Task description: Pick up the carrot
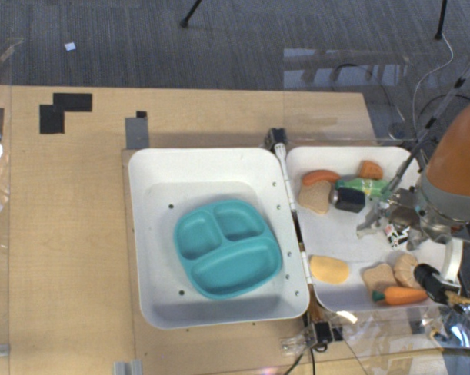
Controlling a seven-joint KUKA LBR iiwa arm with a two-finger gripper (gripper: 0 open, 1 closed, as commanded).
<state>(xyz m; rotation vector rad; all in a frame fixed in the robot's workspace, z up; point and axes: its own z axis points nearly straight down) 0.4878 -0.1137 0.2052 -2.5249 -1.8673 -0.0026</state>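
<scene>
Gripper partly lost under the arm's wrist — cannot tell its state. Carrot orange with a green tip, lying flat at the right bin's near edge, its right end behind a black part. Wooden bench; grey carpet beyond.

Object: small orange carrot with a green stem end | Pose: lying flat on its side, lengthwise left to right, green end to the left | Place: near front edge of the right-hand shallow white bin, toward its right corner.
</scene>
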